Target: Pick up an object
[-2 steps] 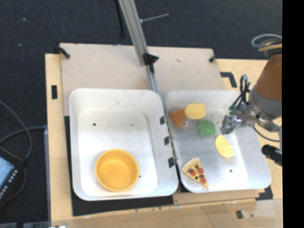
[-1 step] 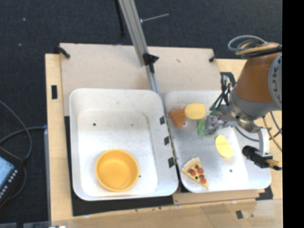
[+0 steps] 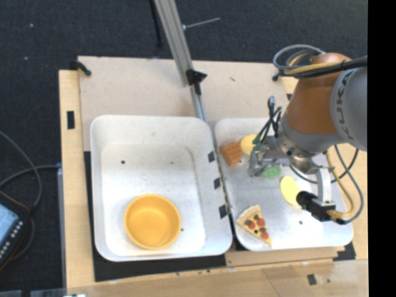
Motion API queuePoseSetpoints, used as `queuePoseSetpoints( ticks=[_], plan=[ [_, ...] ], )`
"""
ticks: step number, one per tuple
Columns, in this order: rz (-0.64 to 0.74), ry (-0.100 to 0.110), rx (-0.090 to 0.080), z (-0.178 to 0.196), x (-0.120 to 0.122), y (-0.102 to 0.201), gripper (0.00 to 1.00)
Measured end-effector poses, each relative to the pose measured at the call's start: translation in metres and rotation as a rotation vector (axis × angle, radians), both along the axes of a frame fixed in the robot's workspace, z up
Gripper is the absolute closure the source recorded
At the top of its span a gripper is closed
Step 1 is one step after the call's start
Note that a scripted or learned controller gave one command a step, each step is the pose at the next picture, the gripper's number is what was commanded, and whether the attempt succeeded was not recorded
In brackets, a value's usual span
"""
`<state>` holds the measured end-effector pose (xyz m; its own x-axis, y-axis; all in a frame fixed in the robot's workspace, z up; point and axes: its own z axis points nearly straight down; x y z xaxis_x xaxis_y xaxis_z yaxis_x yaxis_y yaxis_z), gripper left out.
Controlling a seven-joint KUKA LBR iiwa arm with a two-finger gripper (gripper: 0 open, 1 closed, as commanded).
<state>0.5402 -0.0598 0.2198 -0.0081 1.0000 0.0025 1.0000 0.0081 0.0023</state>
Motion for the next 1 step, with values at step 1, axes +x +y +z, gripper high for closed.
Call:
queuePoseSetpoints(
  ticks=[1],
  plan=[
    [-0.005,0.002,-0.001,-0.0055,0.0014,0.0511,1.00]
  ],
)
